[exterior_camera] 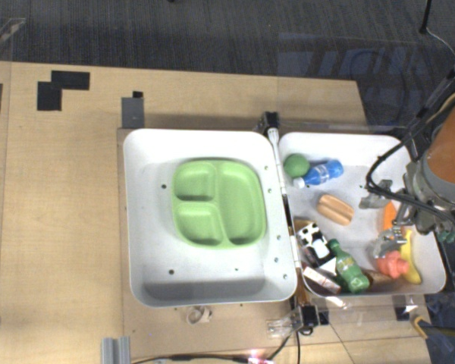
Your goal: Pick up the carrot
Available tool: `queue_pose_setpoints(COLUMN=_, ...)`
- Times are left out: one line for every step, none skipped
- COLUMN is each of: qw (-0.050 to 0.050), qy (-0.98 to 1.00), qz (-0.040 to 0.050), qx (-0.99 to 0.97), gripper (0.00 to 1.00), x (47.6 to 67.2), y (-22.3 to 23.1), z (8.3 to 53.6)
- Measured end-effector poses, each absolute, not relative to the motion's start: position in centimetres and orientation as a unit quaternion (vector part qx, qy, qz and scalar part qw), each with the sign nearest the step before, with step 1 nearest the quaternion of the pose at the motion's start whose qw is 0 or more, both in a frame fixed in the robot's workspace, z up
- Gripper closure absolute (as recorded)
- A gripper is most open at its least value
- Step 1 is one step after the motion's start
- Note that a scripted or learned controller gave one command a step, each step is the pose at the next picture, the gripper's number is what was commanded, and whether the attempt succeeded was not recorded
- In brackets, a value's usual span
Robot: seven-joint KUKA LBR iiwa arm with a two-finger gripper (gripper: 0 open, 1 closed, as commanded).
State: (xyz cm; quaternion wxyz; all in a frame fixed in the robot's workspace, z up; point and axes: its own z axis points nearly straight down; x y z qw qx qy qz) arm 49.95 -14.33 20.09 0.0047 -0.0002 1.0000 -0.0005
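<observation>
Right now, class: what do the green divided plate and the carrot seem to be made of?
Green divided plate: probably moulded plastic with a matte finish; its colour is uniform and its compartment edges are soft and rounded. Carrot: likely toy plastic or rubber, judging by its flat, bright orange; it is too small and part hidden by the gripper to be sure.

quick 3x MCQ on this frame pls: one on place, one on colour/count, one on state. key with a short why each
1. Where is the green divided plate?
A. left bin
B. right bin
C. on the bare bench

2. What colour is the bottle beside the green ball?
A. red
B. blue
C. yellow

3. How does the carrot lie?
A. on the divided plate
B. outside both bins
C. in the right bin, beside the gripper

Key: 1 A, the plate sits mid left bin. 2 B, its body is blue. 3 C, the orange carrot rests on the bin floor by the arm's wrist.
</observation>
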Motion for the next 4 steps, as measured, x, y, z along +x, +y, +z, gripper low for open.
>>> queue_pose_setpoints(qw=0.004, qy=1.000, qz=-0.0011, qx=-0.023, gripper=0.00, x=50.5, y=-19.3, z=15.7)
queue_pose_setpoints(qw=0.009, qy=0.984, qz=-0.0016, qx=-0.177, gripper=0.00, x=50.7, y=-20.3, z=8.9)
queue_pose_setpoints(qw=0.008, qy=0.989, qz=-0.0014, qx=-0.147, gripper=0.00, x=58.7, y=-20.3, z=8.9)
queue_pose_setpoints(qw=0.007, qy=0.950, qz=-0.0022, qx=-0.313, gripper=0.00, x=58.3, y=-20.5, z=8.8)
